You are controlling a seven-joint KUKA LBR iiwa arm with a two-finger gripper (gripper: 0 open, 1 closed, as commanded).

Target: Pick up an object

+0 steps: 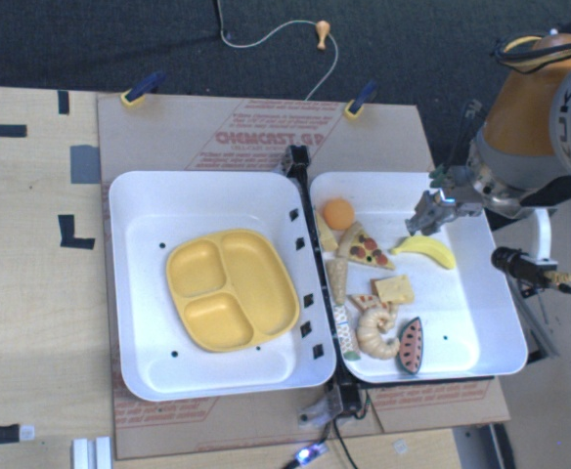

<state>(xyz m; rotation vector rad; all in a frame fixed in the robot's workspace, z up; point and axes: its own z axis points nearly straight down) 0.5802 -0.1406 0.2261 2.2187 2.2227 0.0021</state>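
Overhead, two shallow white plastic bins sit side by side on a cardboard sheet on the wooden worktop. The left bin holds a yellow plastic plate with three compartments, lying near its middle. The right bin holds a scatter of toy foods: an orange ball near its far left corner, a pizza slice just below it, a yellow banana to the right, a tan cracker-like square, a pale cone along the left wall, a curled shrimp and a watermelon slice toward the near edge. The grey arm with its orange band reaches in from the right, and its dark gripper hangs over the right bin, just above the banana's far end. Whether the fingers are spread or closed cannot be told, and nothing is visibly held between them.
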